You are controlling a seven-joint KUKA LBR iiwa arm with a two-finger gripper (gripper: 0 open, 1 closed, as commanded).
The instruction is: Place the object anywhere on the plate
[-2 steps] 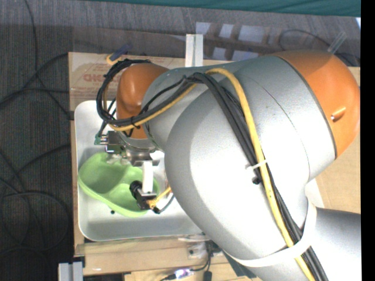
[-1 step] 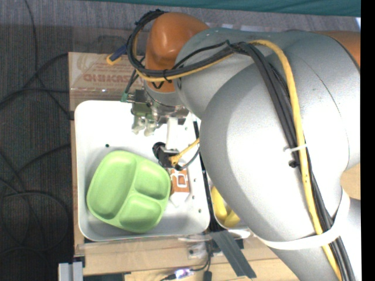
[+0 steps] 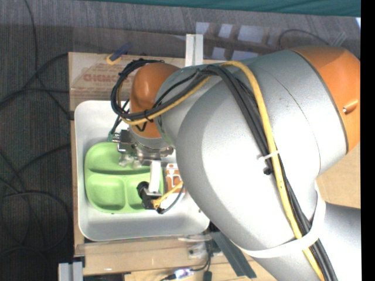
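Observation:
A light green plate (image 3: 108, 177) with divided compartments lies in the left part of the white bin (image 3: 81, 215). My gripper (image 3: 129, 156) hangs over the plate's right side, near its upper compartment, with the wrist and cables above it. A small orange and white object (image 3: 172, 177) shows just right of the plate, partly hidden under the arm; whether it lies in the bin or on the plate's edge I cannot tell.
The grey arm (image 3: 258, 157) covers the right half of the view and whatever lies beneath it. A cardboard box (image 3: 94, 75) with red print sits behind the bin. Dark floor with cables (image 3: 29, 127) lies to the left.

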